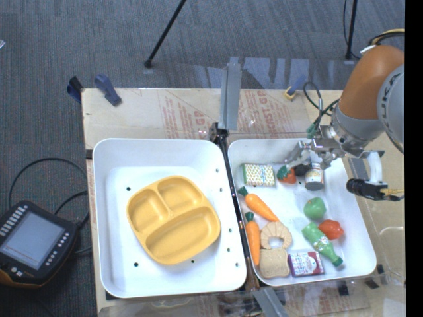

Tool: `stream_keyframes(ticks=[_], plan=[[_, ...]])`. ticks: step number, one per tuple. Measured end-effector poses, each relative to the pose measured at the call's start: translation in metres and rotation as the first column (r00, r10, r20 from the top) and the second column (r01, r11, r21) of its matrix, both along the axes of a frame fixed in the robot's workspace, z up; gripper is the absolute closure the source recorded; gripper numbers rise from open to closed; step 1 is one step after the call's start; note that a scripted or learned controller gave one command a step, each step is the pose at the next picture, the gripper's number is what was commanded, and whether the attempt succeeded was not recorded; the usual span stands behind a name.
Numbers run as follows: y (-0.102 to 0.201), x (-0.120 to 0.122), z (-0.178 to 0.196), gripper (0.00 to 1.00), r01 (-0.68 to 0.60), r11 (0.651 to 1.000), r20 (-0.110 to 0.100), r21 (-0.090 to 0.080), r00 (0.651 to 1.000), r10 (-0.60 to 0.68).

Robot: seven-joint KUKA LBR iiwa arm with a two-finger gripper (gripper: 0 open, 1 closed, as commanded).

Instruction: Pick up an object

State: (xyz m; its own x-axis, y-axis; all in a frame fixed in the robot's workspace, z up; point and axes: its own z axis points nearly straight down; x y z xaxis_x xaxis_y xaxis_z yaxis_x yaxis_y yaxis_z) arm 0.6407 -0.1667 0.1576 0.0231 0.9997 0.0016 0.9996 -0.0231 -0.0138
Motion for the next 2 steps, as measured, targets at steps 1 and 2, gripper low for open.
stream_keyframes(ticks=[1, 2], plan=[[0.012, 0.003, -0.019, 0.00, -0.122, 0.993, 0.010, 0.000, 0.992, 0.122], [-0.022, 0.013, -0.046, 0.00, -0.114, 0.993, 0.039, -0.005, 0.993, 0.114]])
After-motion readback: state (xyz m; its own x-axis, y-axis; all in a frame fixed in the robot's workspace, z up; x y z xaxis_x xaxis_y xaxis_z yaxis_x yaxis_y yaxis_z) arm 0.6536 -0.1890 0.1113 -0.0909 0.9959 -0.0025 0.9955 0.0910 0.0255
